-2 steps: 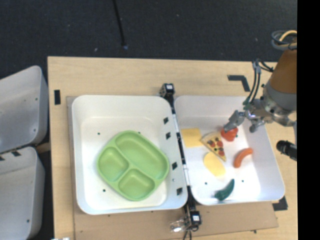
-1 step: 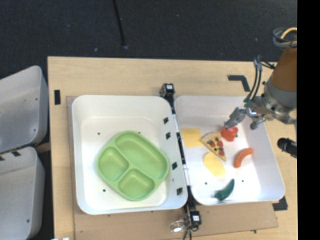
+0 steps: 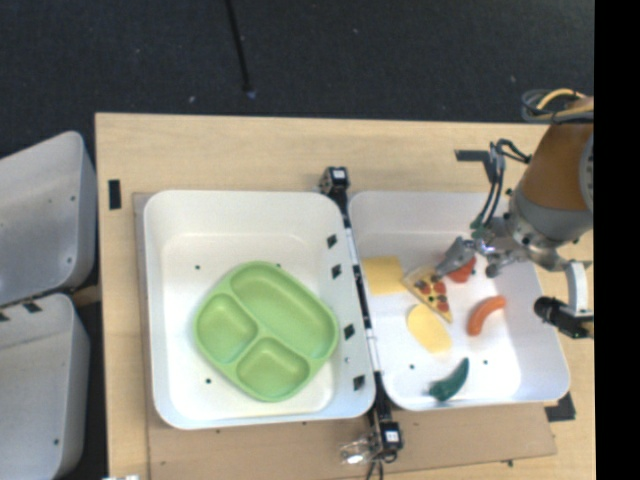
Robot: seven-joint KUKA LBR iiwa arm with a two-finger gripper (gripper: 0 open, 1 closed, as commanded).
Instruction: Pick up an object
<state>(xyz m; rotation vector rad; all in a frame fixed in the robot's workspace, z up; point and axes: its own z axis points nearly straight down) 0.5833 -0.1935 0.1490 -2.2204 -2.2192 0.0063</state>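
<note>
Two white bins sat side by side on the wooden bench (image 3: 250,148). A green tray (image 3: 265,330) lay in the left bin (image 3: 160,268). In the right bin (image 3: 530,368), the pincer (image 3: 462,260) was lowered by the pizza slice (image 3: 430,293) and a small red piece (image 3: 460,274). Whether it was clenched could not be told. Nothing was seen lifted, so the pick was not judged done.

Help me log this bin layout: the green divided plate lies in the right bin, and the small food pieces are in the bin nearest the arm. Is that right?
Not quite. The camera view shows the green divided plate in the left bin, not the right one. The rest holds: the small food pieces, such as the orange sausage and the pizza slice, lie in the right bin, nearest the arm.
</note>
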